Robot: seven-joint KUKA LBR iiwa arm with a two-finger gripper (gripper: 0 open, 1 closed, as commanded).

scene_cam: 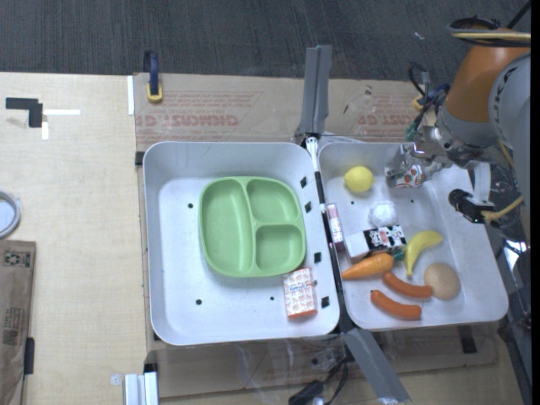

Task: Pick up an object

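The two-finger gripper (pixel 405 175) hung near a round yellow plastic lemon (pixel 359 179); whether it pinched anything was unclear. The lemon looked light, stiff and slippery, best taken across its middle.

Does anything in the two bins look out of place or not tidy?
One thing stands out: the small printed packet in the left bin lies outside the green divided plate, against its lower corner. The right bin's food items lie loosely clustered, none visibly damaged.

A roll of tape (pixel 5 214) lies at the bench's (pixel 76 226) left edge, a blue-handled clamp (pixel 152 76) farther back.
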